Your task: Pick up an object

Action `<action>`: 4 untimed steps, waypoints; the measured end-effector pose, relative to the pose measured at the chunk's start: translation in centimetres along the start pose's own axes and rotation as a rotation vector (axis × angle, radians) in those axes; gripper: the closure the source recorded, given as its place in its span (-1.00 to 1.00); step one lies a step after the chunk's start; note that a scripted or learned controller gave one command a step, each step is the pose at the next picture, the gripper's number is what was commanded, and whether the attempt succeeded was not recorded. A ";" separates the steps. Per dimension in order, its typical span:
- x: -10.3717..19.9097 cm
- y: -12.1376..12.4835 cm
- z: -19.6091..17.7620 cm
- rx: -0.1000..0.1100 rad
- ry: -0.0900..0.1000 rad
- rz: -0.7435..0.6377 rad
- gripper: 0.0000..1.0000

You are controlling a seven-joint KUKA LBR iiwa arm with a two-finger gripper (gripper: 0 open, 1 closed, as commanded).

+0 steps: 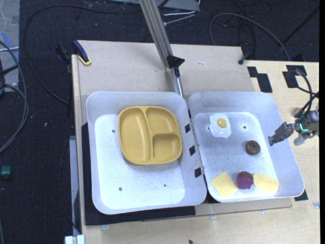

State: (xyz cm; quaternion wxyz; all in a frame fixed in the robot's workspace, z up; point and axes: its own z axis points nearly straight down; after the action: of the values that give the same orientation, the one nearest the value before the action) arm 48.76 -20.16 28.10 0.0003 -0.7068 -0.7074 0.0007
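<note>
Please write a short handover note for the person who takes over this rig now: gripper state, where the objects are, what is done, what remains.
Gripper: at the right bin's right rim, holding nothing.
Right bin: fried egg toy at the back, brown round piece mid-right, purple piece at the front between two yellow pieces.
Left bin: yellow divided plate.
Done: nothing picked yet.
Left: grasp and lift one object; the brown piece lies nearest.

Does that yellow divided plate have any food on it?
No, it holds nothing. All three compartments of the yellow plate show bare yellow.
</note>
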 end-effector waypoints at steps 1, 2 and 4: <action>0.0 0.0 -0.1 -0.001 0.000 0.000 -1.00; 0.2 0.2 4.1 -0.001 0.000 0.001 -1.00; 2.3 0.6 14.1 0.002 0.002 0.001 -1.00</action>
State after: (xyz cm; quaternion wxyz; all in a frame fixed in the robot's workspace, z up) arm 49.38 -17.85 13.95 0.0020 -0.7073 -0.7069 0.0007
